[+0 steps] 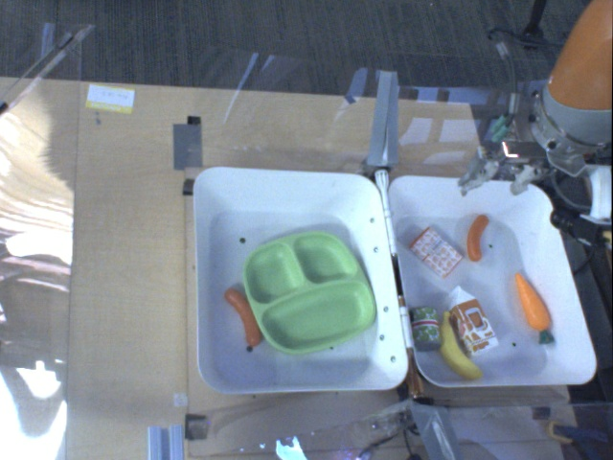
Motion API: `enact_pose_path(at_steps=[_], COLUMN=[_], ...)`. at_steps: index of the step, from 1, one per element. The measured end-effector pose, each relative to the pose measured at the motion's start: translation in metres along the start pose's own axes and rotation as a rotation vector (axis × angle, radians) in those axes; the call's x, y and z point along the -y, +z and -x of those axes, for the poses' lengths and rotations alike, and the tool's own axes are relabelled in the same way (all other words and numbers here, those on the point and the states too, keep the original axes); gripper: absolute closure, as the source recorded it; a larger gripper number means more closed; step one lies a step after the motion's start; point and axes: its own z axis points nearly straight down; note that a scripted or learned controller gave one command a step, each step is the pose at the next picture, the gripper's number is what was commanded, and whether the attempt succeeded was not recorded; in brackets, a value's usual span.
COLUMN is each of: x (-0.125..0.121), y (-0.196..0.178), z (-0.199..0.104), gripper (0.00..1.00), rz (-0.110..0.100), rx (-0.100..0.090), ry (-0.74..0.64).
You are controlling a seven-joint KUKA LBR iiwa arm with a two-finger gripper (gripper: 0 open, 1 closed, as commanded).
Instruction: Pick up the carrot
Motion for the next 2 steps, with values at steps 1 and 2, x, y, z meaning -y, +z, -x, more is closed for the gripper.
enact_pose_path(at_steps=[1, 2], x=[-0.039, 0.006], y=[0.180, 0.188], z=[0.053, 0.089], gripper=[0.00, 0.00], rz=[0.000, 0.002], rx=[0.000, 0.001], ry=[-0.055, -0.017])
